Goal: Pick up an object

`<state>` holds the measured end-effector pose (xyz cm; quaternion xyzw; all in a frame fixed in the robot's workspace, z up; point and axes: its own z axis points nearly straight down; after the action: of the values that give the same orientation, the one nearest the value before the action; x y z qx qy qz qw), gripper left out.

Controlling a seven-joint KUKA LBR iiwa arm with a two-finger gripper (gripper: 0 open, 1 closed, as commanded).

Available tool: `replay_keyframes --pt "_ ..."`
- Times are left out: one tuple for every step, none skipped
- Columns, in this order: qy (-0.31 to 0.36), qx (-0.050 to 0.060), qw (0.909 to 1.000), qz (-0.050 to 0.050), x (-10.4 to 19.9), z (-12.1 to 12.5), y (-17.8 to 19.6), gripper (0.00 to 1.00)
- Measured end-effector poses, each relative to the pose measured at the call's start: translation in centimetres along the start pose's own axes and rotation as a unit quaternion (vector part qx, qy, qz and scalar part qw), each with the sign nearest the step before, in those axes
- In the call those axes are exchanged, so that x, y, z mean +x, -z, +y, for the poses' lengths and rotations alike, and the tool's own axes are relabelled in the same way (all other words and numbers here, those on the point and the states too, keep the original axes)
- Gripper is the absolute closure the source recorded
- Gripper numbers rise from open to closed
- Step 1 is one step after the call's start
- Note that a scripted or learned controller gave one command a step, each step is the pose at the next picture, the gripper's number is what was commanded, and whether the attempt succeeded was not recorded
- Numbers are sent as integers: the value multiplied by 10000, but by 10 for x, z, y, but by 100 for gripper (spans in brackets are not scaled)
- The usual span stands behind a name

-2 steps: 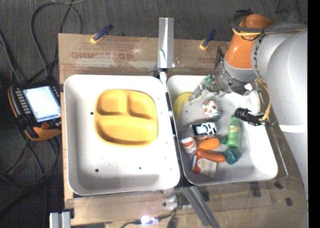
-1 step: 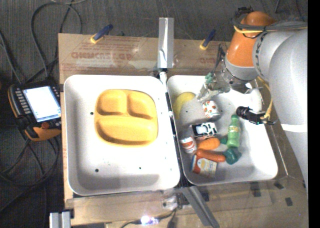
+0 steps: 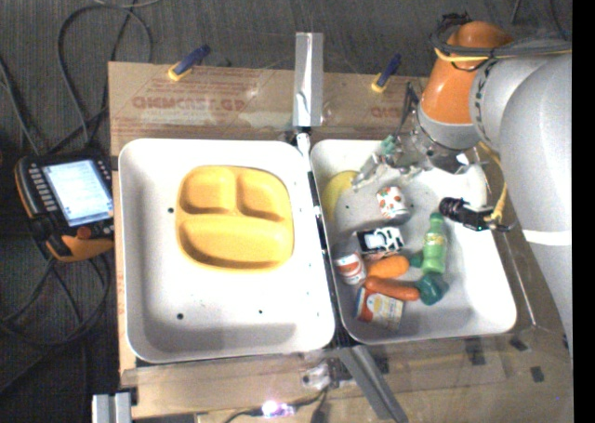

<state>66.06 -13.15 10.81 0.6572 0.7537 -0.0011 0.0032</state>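
The toys in the right bin [image 3: 483, 305] are what the task is about, and any one of them will do. Nearest the gripper [image 3: 395, 156] is a small white ball with orange spots [image 3: 390, 199], lying just below it, with a yellow round thing [image 3: 337, 191] to the ball's left against the wall of the bin. Lower down from the ball lie a black and white toy car [image 3: 381, 240], a green bottle [image 3: 434, 249], an orange carrot [image 3: 388, 266], a small red and white can [image 3: 350, 269] and an orange pouch [image 3: 383, 306], crowded close and some touching. All look like light plastic play pieces, stiff enough to take a squeeze and unlikely to break. The ball is probably the slipperiest, since a round smooth surface can squirt out from a pinch, so it should be taken across its widest part. The carrot or bottle would be surer, gripped across the narrow middle of the long body. Whether the jaws stand wide or narrow I cannot tell, as the wrist hides them from above. The left bin [image 3: 153, 319] holds a yellow divided plate [image 3: 236, 218].
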Motion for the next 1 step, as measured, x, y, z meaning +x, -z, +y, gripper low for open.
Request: replay_keyframes --pt "-89 15 10000 35 -10 7 26 0"
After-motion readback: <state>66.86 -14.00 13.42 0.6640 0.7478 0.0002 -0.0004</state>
